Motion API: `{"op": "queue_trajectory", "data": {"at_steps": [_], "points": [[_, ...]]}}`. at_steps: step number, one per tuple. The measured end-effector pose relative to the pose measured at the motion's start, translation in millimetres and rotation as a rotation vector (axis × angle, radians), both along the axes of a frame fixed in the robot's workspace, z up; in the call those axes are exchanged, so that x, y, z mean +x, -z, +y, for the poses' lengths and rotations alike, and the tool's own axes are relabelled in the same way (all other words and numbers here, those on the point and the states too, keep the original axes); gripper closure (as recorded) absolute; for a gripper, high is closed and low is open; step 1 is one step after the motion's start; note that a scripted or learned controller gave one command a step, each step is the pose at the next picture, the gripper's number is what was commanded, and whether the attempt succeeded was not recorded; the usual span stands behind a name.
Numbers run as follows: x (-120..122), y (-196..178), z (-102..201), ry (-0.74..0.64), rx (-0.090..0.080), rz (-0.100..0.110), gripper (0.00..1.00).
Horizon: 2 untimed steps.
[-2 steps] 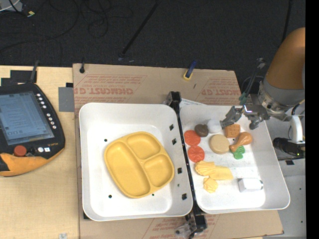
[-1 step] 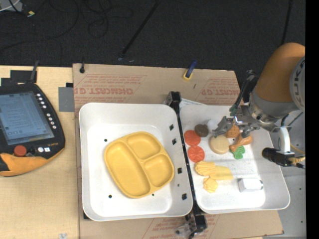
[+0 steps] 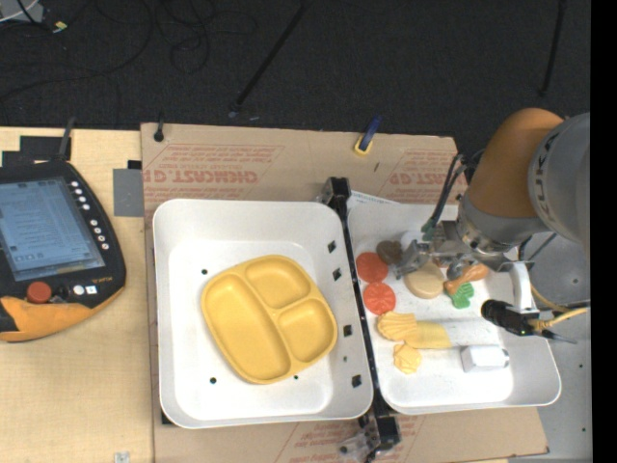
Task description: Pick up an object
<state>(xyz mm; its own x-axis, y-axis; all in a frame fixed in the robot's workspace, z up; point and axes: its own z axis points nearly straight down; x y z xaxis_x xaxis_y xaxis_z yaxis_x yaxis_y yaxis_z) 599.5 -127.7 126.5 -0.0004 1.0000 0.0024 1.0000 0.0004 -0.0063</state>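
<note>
My fingers (image 3: pixel 424 258) hang low over the right-hand white bin (image 3: pixel 525 379), at the end of my grey arm with its orange band (image 3: pixel 511 167); whether they are spread or closed I cannot tell, and I see nothing clearly between them. Right beneath them, touching or nearly so, lies a pale beige round piece (image 3: pixel 423 284). Just beside that, on the side toward my arm, sit a small orange piece (image 3: pixel 469 272) and a green one (image 3: pixel 462 296). On the far side of my fingers from the arm are two red discs (image 3: pixel 372 266), one below the other, close to the divider between the bins. Further down the bin from my fingers lie a yellow corn-like piece (image 3: pixel 416 332) and a smaller yellow piece (image 3: pixel 408 359), with a white block (image 3: pixel 483 358) near them. Well apart, across the divider, the left white bin (image 3: pixel 183 258) carries a yellow compartment tray (image 3: pixel 268 316). Far off on the surface (image 3: pixel 67 394) rests a control pendant (image 3: pixel 53 249).
</note>
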Motion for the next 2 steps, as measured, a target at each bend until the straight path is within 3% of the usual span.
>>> {"op": "queue_trajectory", "data": {"at_steps": [1,2], "points": [[2,37,0,0.000,-0.007,-0.009,0.00],[4,23,-2,0.004,-0.007,-0.017,1.00]]}}
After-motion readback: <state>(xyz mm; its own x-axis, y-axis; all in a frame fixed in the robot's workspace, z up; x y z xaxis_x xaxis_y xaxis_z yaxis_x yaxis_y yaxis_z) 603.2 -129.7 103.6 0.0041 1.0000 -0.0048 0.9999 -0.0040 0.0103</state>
